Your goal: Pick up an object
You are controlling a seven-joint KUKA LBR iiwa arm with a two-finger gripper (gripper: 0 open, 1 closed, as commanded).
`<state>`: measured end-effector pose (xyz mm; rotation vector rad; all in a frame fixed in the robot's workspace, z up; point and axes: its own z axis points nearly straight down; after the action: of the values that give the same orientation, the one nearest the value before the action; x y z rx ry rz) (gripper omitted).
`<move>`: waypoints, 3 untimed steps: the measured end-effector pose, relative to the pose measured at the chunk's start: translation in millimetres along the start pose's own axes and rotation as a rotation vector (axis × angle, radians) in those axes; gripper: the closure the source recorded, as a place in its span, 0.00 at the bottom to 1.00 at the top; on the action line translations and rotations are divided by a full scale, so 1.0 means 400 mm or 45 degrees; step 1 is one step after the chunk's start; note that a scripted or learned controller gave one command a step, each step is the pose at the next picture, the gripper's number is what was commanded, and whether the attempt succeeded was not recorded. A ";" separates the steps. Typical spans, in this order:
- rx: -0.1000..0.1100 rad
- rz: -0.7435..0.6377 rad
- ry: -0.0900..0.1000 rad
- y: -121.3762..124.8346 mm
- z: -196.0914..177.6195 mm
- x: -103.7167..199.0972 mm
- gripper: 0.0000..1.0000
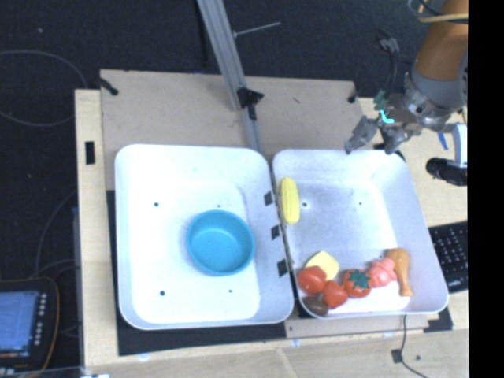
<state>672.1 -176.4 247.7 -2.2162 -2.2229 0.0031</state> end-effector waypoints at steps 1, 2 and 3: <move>-0.008 -0.001 -0.001 0.003 -0.009 0.000 0.00; -0.002 0.003 -0.004 -0.007 0.098 0.005 0.00; 0.000 0.006 -0.004 -0.012 0.258 0.002 0.00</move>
<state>666.8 -175.7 144.6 -2.2227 -2.2194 0.0072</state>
